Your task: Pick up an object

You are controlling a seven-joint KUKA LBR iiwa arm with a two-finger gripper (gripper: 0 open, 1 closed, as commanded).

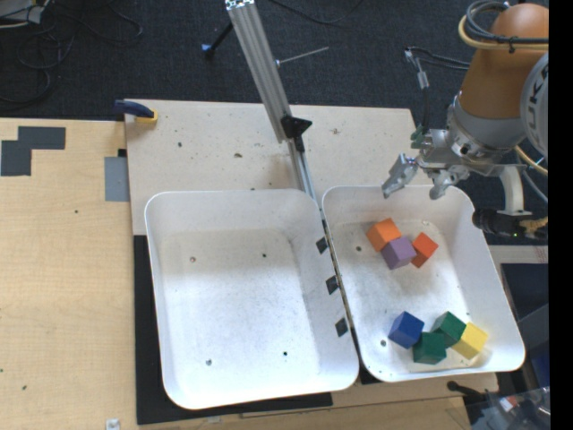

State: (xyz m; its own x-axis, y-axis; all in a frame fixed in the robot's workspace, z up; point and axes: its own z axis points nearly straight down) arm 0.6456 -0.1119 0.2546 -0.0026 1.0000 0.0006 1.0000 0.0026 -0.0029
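- Nothing is being carried yet: the candidate objects are all sitting in the right bin (pixel 488 267), in two loose clusters.
- Toward the far end, an orange cube (pixel 385 234), a purple cube (pixel 398 252) and a second orange-red cube (pixel 424 247) are lying close together; the purple one is touching or very nearly touching both neighbours, which is likely to crowd a finger trying to slip between them.
- Toward the near end, a blue cube (pixel 406 328), two green cubes (pixel 431 348) (pixel 450 326) and a yellow cube (pixel 472 339) are bunching against the bin's near right corner; the blue one is standing a little apart on the left, so I am judging it the easier of that group.
- The gripper (pixel 418 181) is hanging over the far rim of the right bin, well apart from every cube, with its two fingers spread and nothing between them.
- Its fingertips are pointing down toward the far cluster, so the orange cube appears to be the nearest target; that is a judgement from position alone.
- The arm is reaching in from the right, its orange band (pixel 501 70) showing above the grey wrist.
- The left bin (pixel 161 240) is showing only dark specks on its white floor.
- A slanted metal rail (pixel 269 79) is running down to the seam between the two bins.
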